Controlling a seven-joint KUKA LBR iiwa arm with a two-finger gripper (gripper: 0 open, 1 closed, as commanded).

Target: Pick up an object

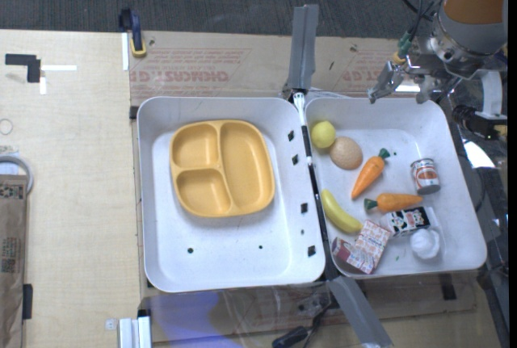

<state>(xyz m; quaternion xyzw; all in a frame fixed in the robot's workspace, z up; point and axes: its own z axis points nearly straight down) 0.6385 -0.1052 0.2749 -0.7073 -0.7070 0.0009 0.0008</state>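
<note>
My gripper (401,85) hangs above the far rim of the right bin (452,136), open, with nothing between its fingers. Below it in that bin lie a yellow lemon (323,134), a tan egg-shaped ball (346,153), two carrots (368,174) (396,202), a banana (339,211), a small can (425,175), a black-and-white carton (405,220), a white round thing (425,242) and a pink snack packet (363,248). The lemon and the tan ball are nearest the gripper, a little forward and to its left.
The left bin (161,249) holds a yellow divided plate (222,169). A grey divider post (303,48) stands between the bins at the back. Cardboard (210,68) lies behind the bins, and wooden bench top (65,177) spreads to the left.
</note>
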